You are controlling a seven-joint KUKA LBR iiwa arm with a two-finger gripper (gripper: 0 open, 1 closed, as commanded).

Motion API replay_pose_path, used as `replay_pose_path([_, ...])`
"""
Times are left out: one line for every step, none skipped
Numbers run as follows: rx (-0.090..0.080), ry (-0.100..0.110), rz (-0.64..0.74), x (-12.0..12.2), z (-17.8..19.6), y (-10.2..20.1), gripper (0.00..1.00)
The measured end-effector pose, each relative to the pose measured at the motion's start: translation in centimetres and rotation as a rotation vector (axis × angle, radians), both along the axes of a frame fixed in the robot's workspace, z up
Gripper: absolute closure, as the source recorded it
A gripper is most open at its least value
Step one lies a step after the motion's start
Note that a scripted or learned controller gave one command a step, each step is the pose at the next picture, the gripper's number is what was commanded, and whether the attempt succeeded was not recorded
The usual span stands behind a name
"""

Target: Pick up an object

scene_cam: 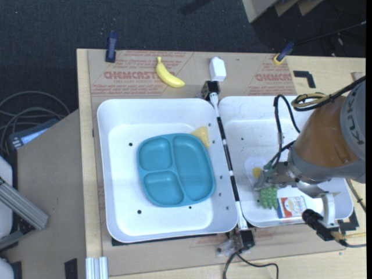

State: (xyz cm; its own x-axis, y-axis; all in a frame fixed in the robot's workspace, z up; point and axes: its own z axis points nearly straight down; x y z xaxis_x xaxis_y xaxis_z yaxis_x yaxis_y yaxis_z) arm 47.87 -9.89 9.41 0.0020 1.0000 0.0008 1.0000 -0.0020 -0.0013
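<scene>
My gripper (pixel 267 182) reaches down into the right bin (pixel 250 118) from the right, below the orange band of the arm (pixel 325 135). Its tip hovers over a green bumpy object (pixel 268 199) and a small yellow item (pixel 256 171) beside it. A white carton with red and blue print (pixel 290 206) lies just right of the green object. Nothing visibly sits between the fingers.
The left bin (pixel 113 127) holds a blue divided plate (pixel 174 168) and a yellow piece (pixel 201 135) at its back right corner. A banana (pixel 168 75) and a white block (pixel 218 68) lie on the cardboard behind the bins. Black cable loops over the right bin.
</scene>
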Motion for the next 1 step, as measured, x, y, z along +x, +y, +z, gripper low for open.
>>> replay_pose_path([0.001, -0.003, 0.004, 5.05, 9.11, 8.39, 1.0])
